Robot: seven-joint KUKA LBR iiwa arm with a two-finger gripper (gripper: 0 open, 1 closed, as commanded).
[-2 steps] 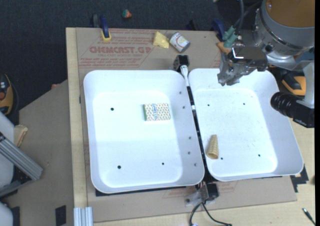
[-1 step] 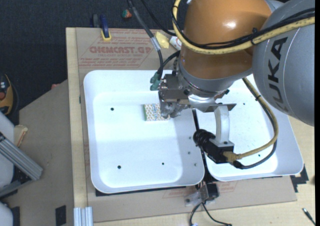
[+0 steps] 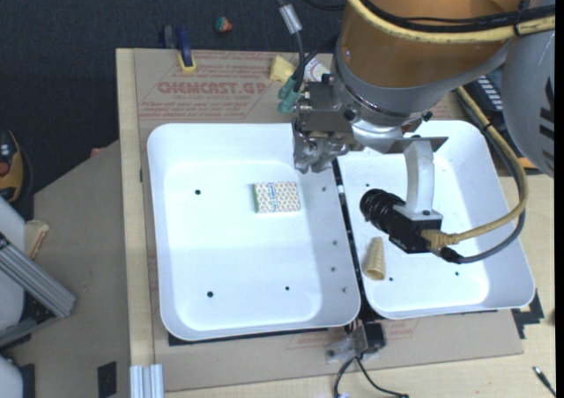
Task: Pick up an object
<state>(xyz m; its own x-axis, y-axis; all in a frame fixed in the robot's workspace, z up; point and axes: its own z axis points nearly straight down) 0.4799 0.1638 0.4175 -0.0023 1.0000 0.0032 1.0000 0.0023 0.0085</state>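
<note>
While the gripper (image 3: 310,158), its opening hidden, hangs over two white bins (image 3: 176,211), dark carpet (image 3: 79,9) surrounds the bench (image 3: 141,79).

The arm (image 3: 423,26) fills the upper right of the frame with a broad, glossy orange band above a grey collar. Black and yellow cables loop around it. Below sits a grey metal wrist block, and a black cylindrical unit hangs from a white bracket.
</note>
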